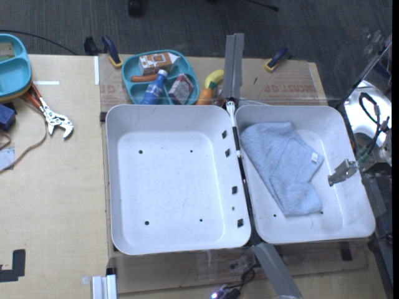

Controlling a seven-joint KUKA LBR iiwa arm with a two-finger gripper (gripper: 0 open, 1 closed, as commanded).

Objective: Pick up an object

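Currently: gripper sits at right of frame, over the right bin, just beside the right edge of the grey towel. Small and metallic at this res; can't tell how far open it is, and nothing is visibly held.

Task obj: the towel is the only item in either bin, so prob. the pick target. It lies crumpled in the right bin, upper-left to centre, with a white tag near its right side. The folds stand up a bit, which should give something to pinch.

Left bin: bare white floor w/ a few dark dots (holes?).

Placement rationale (judgement): the bins butt together at centre frame so an obj can go from one to the other; the arm enters from the right, so the right bin is the near one.

Counts:
- white bins: 2
- towels: 1
- teal tray w/ small play-food items, top centre, behind the bins: 1
- wrench on tabletop, upper left: 1
- clamps along the back edge: at least 2 blue/yellow, approx.

Step status: pick not yet made; gripper is near the towel's edge but apart from it, as far as I can judge.
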